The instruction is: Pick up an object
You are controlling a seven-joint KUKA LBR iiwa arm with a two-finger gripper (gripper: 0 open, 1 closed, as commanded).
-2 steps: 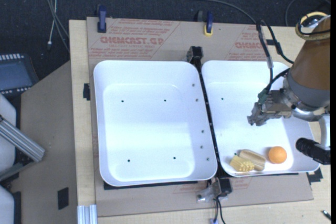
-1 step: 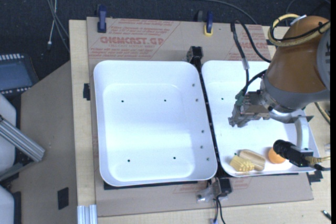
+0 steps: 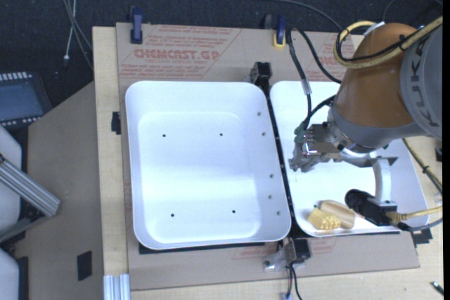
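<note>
**Tool over the right bin, the one object down by the front rim**

My tool (image 3: 304, 151) hangs over the right bin (image 3: 309, 190), close to the wall it shares with the left bin (image 3: 204, 165). From this slant I cannot tell whether it is wide or narrow, and I see nothing held in it. The only thing I can find to pick is a tan ribbed object (image 3: 330, 216), something like a small corn cob. It lies on its side at the near edge of the right bin, toward the corner by the dividing wall. It is apart from my tool, nearer the camera.

What worries me is where it lies. It seems to rest against the bin's front rim, so a descent there could land one side of my tool on the rim rather than on the floor. Closing would then push the object away or catch only its end. Its rounded shape looks likely to roll if I nudge it off-centre. My arm (image 3: 373, 81) covers much of that bin, so I cannot judge what is beneath it. If I came straight down from here, I judge I would close on bare white floor.
</note>
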